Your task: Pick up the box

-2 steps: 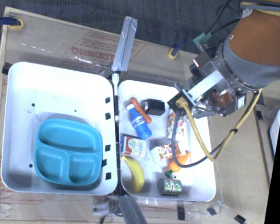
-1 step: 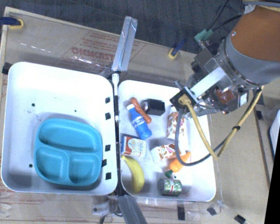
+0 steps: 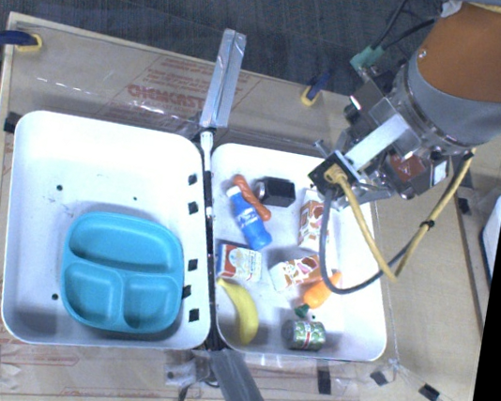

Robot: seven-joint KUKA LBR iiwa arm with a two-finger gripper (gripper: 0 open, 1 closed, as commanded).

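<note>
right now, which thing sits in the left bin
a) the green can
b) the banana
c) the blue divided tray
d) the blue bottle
C: the blue divided tray lies alone in the left bin, while the banana, green can and blue bottle all lie in the right bin.

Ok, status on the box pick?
Pincer above right bin's far edge, clear of items. Box in bin, untouched. Bottle and banana close beside it.
</note>
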